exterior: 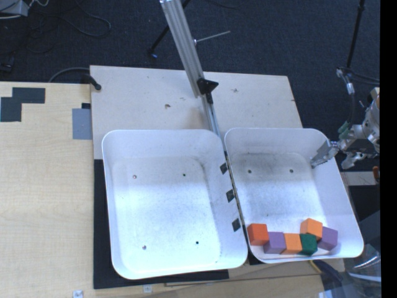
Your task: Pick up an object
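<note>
- Blocks: orange block (257, 233), purple (275, 242), orange (293, 241), green (308, 244), orange (312, 228), purple (328, 237); clustered, touching, along right bin's (279, 148) near edge.
- Gripper (322, 154): at bin's far right rim, well apart; blocks lie toward the camera. Fingers' opening cannot be told; nothing seen held.
- Left bin (161, 197): on the desk (142, 98).

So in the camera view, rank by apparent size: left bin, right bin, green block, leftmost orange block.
1. Left bin and right bin: too alike to separate.
2. Leftmost orange block.
3. Green block, partly hidden by neighbouring blocks, so its rank is unsure.
</note>
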Available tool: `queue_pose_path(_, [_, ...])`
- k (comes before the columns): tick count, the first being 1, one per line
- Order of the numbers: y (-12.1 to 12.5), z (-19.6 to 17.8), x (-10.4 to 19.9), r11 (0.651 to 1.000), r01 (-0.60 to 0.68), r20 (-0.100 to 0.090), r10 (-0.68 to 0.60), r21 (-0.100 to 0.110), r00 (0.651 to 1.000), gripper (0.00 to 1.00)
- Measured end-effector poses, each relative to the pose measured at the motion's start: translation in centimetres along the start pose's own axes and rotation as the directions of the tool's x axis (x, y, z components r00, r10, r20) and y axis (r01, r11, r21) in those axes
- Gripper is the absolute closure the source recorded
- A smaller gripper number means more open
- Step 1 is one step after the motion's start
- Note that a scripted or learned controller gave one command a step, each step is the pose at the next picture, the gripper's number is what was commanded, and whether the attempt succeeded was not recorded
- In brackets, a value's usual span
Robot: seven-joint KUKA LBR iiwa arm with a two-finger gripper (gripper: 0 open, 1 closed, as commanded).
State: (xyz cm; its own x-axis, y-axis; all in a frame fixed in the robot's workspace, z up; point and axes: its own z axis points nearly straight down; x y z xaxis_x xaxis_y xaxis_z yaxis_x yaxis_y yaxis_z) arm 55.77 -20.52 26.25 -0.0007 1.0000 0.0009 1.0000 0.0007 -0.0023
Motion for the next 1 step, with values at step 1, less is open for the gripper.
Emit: queue_pose_path(1, [0.01, -0.98, -0.02, 1.0, 0.002, 0.0, -0.002, 0.0, 1.0, 1.0])
